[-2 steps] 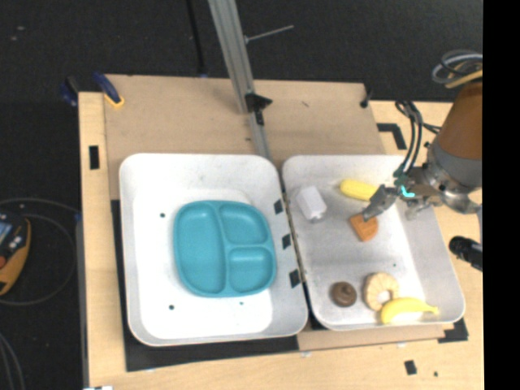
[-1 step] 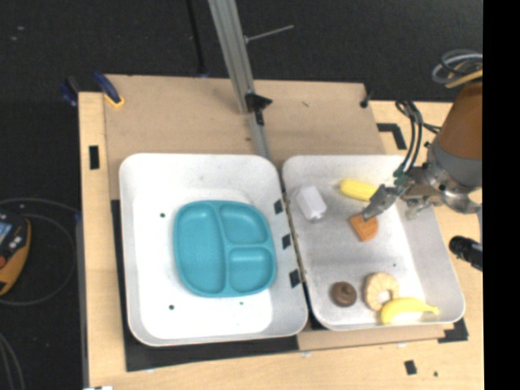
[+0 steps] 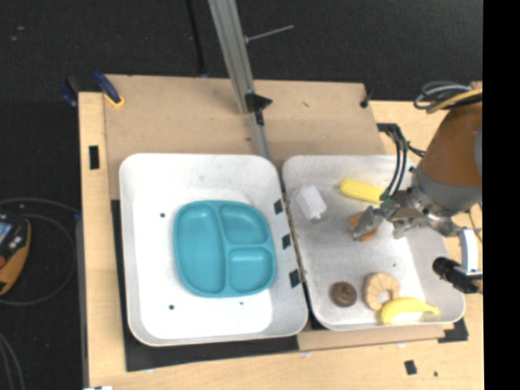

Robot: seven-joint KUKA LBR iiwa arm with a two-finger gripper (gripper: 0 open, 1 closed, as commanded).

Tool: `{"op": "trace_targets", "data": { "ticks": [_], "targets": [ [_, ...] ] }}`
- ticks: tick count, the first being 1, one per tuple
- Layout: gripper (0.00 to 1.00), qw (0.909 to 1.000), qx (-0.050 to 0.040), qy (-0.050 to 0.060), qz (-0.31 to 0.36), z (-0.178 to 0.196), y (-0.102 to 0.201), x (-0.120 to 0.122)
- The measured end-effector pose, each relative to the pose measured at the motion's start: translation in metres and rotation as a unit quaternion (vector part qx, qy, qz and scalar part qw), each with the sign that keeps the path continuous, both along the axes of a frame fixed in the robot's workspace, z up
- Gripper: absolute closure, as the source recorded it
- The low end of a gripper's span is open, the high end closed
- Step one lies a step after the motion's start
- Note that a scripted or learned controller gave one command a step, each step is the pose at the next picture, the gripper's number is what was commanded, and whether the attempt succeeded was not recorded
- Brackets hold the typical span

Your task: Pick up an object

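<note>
Two bins sit on the surface. The left bin holds one blue tray. The right bin holds six things: a corn cob just above the gripper, lying left-right; a white cup to the left; a brown puck, doughnut and banana below. An orange piece sits at the jaws; I cannot tell if they grip it.
</note>
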State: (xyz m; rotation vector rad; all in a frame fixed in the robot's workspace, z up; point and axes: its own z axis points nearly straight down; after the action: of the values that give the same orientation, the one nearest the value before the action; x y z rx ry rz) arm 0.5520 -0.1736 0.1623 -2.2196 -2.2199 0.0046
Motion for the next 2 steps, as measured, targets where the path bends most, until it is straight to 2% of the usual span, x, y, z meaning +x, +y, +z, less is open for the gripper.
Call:
{"op": "trace_targets", "data": {
  "ticks": [1,2],
  "targets": [
    [0.0,1.0,-0.0002,-0.001,-0.001,-0.0619,-0.0048,-0.0024],
    [0.0,1.0,0.0,-0.002,-0.001,-0.061,-0.0054,-0.0017]
  ]
}}
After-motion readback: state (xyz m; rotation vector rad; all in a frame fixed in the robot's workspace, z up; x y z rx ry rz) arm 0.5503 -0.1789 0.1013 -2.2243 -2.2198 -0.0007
